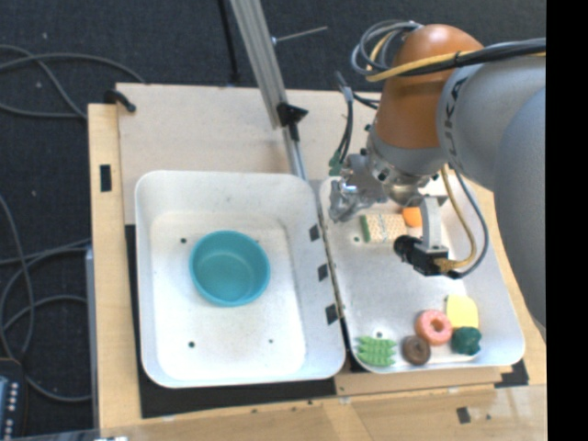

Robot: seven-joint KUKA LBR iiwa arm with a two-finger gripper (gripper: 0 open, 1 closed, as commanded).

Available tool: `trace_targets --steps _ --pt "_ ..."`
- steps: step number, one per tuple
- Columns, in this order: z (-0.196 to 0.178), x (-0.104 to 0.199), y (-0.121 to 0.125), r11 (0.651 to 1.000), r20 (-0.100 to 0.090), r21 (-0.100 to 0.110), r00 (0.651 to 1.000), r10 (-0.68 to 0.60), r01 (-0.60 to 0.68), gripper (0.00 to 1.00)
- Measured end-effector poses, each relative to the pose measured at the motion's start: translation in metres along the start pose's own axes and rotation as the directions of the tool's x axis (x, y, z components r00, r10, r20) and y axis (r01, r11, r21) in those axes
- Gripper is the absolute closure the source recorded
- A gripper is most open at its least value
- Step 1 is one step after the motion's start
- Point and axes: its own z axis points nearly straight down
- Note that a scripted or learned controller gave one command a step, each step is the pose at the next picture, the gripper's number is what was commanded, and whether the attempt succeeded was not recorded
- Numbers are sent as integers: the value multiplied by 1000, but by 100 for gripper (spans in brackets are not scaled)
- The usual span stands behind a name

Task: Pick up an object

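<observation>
My gripper hangs over the far left part of the right bin, close to its left wall. The grey arm with its orange band covers the bin's far end. Just right of the gripper lies a small green-and-white striped piece, and an orange piece peeks out under the wrist. Along the near edge sit a green leafy toy, a brown donut, a pink donut, a yellow block and a dark green piece. Nothing shows between the gripper and these.
The left bin holds a teal bowl near its middle. A slanted metal rail rises behind the bins. A black connector with cables hangs off the arm over the right bin.
</observation>
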Motion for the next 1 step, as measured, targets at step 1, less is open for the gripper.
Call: trace_targets --steps 1 --pt "-9 55 -2 1000 0 0 1000 -1 1 100"
